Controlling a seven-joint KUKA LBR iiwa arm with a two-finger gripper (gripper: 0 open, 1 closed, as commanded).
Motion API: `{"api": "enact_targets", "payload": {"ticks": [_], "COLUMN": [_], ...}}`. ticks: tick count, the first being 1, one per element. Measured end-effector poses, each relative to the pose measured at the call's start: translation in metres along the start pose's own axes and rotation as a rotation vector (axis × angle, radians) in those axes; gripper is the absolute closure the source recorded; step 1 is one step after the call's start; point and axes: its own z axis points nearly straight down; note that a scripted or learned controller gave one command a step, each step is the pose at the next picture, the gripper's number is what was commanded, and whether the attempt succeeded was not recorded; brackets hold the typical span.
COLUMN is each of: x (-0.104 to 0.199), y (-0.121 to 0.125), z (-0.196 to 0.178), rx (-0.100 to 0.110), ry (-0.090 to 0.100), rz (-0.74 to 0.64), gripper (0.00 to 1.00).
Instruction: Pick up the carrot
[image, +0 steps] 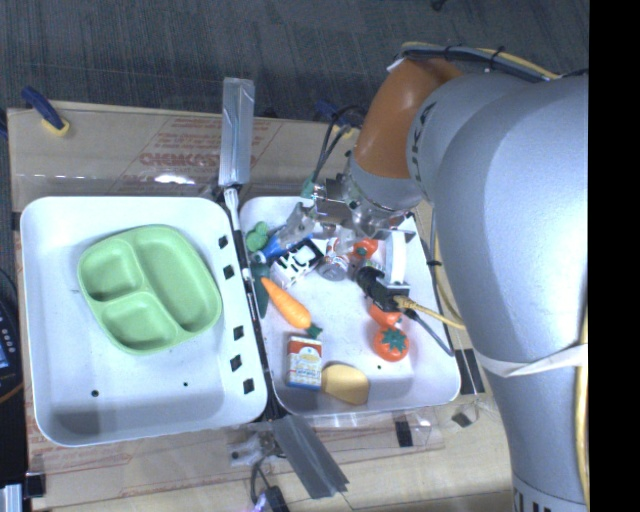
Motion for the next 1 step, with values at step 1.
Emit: {"api": "enact_targets", "payload": {"ticks": [1], "x": [-0.0383], "y": [-0.0552], "z": [0.1021], "rx": [0.004], "ry": [0.000], "rz": [0.121], "gripper": [0.00]}}
